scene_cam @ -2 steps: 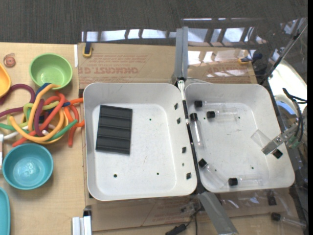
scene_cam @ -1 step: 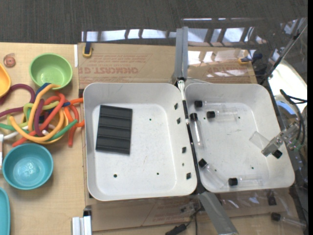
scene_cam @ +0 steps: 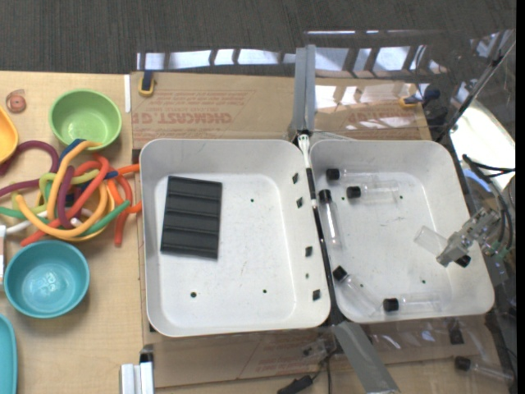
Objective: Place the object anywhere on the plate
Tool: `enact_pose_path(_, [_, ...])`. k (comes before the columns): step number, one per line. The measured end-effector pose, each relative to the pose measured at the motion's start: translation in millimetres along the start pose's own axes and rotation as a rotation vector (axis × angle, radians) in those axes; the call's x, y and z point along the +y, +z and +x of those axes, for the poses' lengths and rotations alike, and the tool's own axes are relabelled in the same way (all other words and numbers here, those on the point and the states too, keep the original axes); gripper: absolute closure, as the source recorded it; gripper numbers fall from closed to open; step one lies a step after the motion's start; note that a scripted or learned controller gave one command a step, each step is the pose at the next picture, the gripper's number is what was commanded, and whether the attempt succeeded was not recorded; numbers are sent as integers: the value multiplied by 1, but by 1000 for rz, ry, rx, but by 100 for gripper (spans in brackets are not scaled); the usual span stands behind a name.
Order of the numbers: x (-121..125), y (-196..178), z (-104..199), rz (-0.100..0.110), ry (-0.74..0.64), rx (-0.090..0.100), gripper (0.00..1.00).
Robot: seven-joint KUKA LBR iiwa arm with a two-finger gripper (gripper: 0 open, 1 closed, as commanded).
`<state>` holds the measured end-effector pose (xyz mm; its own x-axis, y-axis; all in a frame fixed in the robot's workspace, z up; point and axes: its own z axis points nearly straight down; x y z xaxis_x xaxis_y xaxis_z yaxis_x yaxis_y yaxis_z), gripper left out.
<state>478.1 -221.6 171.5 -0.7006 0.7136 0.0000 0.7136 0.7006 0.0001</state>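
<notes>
Plate: a black ribbed plate [scene_cam: 192, 217], rectangular with lengthwise grooves, lies flat in the left bin [scene_cam: 156, 302] near its left wall, towards the far side.
Objects: clear tubes with black caps lie in the right bin [scene_cam: 459, 179]. One tube [scene_cam: 371, 192] is near the far wall, one [scene_cam: 327, 217] lies along the left wall, one [scene_cam: 408, 304] lies by the near wall, and one [scene_cam: 344, 278] sits in the near left corner. None touches the plate.
Clear piece: a flat see-through scrap [scene_cam: 427, 238] lies near the bin's right wall.
Gripper: the gripper [scene_cam: 461, 248] hangs low over the right bin's right edge, just beside the scrap; whether it is released or clenched cannot be told.
Surface: a pale wooden bench [scene_cam: 98, 84], with brown cardboard [scene_cam: 221, 109] under the bins.
Bench, left side: a green bowl [scene_cam: 84, 119], a blue bowl [scene_cam: 46, 278] and a tangle of coloured cords [scene_cam: 75, 197] between them.
Room: dark grey carpet [scene_cam: 205, 11] beyond the bench.
Writing: red print on the cardboard, upside down, too unclear to read reliably.
</notes>
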Motion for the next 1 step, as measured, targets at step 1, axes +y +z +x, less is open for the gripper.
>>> enact_pose_path(1, [0,-15,-1,-1,-74,-3,100])
